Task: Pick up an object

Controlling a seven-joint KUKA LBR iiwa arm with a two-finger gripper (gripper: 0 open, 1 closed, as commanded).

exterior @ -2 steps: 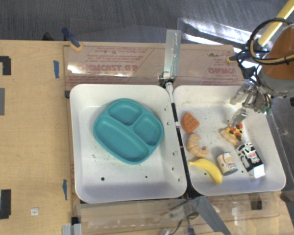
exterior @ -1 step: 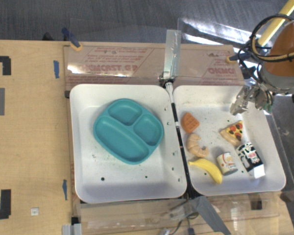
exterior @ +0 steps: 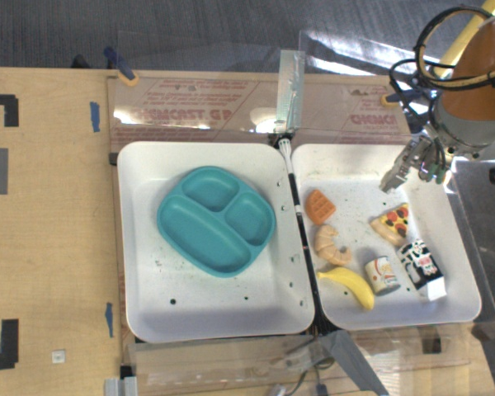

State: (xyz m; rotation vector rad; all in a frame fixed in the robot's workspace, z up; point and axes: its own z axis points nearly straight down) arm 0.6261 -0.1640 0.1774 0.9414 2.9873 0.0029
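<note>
While the gripper (exterior: 398, 174) hangs over the right bin's (exterior: 466, 304) far side, nothing between its narrowly parted fingers, the pizza slice toy (exterior: 393, 223) lies just below it.

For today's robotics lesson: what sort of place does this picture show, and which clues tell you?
Probably a robot-grasping test bench in a lab, not a kitchen. Two white bins sit side by side on a board; a grey and orange arm reaches in; the food, like the banana, looks like toys.
</note>
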